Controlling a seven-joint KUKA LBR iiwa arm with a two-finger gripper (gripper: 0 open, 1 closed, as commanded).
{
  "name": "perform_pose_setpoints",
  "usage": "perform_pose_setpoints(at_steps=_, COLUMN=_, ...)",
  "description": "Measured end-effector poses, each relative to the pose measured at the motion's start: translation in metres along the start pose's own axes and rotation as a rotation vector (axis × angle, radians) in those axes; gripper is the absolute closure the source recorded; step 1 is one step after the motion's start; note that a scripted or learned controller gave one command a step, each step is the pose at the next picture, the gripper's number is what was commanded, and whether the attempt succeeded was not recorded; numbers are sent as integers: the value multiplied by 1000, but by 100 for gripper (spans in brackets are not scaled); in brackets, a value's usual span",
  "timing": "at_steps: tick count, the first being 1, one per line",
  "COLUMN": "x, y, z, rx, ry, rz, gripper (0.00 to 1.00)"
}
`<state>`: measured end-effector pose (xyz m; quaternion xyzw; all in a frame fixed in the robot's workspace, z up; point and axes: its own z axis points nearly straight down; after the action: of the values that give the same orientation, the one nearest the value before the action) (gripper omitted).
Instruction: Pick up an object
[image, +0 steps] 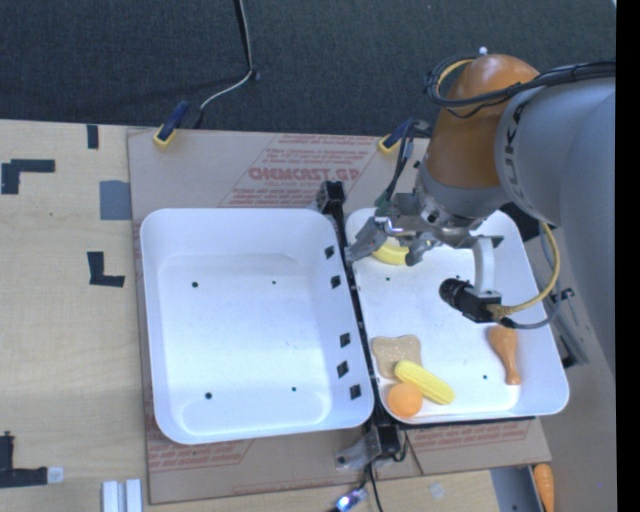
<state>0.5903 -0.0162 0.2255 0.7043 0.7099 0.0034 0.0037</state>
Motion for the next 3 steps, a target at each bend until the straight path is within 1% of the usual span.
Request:
perform_pose_setpoints(at_steps=1, x=-39, y=65, z=-283, rx=-8, ry=-3, rz=6, gripper=0)
perform_pose_setpoints(at_steps=2, x=-38, y=64, z=-283, rx=10, ry=-3, rz=6, gripper=100)
perform_pose_setpoints(at_steps=3, x=-38, y=65, z=-292, rx=10, ry=-4, rz=5, gripper=100)
